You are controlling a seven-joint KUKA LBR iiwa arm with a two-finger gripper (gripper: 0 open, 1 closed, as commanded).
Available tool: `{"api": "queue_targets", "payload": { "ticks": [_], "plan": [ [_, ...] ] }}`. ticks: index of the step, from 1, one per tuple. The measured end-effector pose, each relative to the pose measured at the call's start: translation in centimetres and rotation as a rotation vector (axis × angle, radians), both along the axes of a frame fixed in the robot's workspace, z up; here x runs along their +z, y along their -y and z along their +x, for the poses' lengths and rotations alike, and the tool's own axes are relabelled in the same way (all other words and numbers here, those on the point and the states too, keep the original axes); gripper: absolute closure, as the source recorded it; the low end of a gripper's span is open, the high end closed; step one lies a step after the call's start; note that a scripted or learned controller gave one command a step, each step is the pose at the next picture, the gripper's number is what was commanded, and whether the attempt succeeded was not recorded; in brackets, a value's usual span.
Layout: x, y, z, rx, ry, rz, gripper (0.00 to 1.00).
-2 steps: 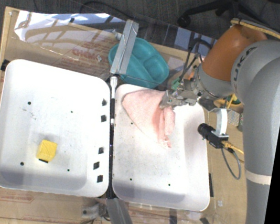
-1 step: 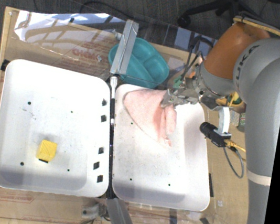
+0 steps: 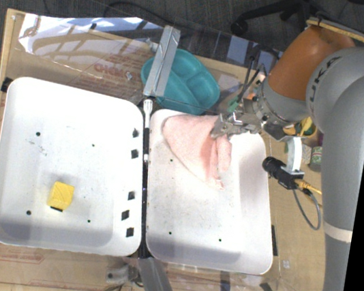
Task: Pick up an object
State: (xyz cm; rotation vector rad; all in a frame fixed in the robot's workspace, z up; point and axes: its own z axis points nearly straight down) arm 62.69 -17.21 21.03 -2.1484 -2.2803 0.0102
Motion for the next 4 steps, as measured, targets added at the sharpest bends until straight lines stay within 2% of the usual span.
{"api": "queue_targets", "payload": {
  "ticks": [1, 2, 3, 4],
  "plan": [
    [-1.6, 1.4, 0.1, 0.048, 0.006, 0.0, 1.0],
    [-3.5, 3.5, 3.1, -0.031, 0.009, -0.002, 1.0],
    [-1.6, 0.4, 3.0, 0.082, 0.006, 0.001, 1.0],
    [-0.7, 0.3, 3.0, 0.086, 0.004, 0.0, 1.0]
  ]
}}
